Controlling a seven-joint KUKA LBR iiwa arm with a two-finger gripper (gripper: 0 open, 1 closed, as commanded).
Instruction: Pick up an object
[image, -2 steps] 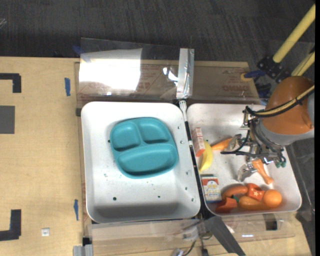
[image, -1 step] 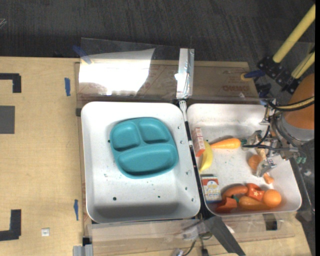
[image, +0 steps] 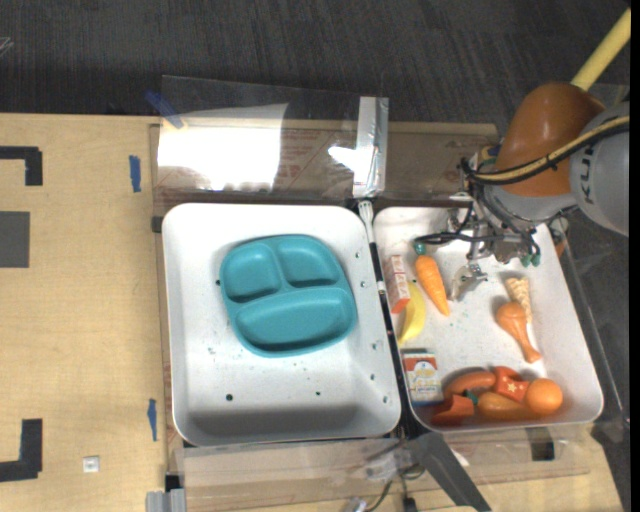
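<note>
**Nothing lifted yet: gripper low over the right bin**

Your bench is pale wood with black corner marks on its left part, dark floor behind it, and two shallow white bins side by side in the middle. The left bin (image: 200, 380) carries one teal divided plate (image: 288, 293). The right bin (image: 585, 385) holds all the loose pieces.

As far as you can judge, the pick is not done. The arm (image: 545, 125) comes in from the right, and its gripper (image: 475, 272) hangs low over the upper part of the right bin, just beside the carrot (image: 432, 283). You can see no item between the fingertips. Whether they stand apart or together you cannot tell; the tool is too small and cluttered with cable. What is left: settle on a target, close, and raise it.

Your count in the right bin:
- one carrot, lying at a slant, left of the gripper
- one yellow piece (image: 413, 320), banana-like, against the left wall
- one small carton (image: 422, 374) below it
- one tan drumstick-like piece (image: 519, 325) on the right
- one pale cone-like piece (image: 517, 289) above that
- one orange ball (image: 544, 396) at the lower right
- a red-and-orange cluster (image: 478, 392) along the bottom wall, too tangled to count
</note>
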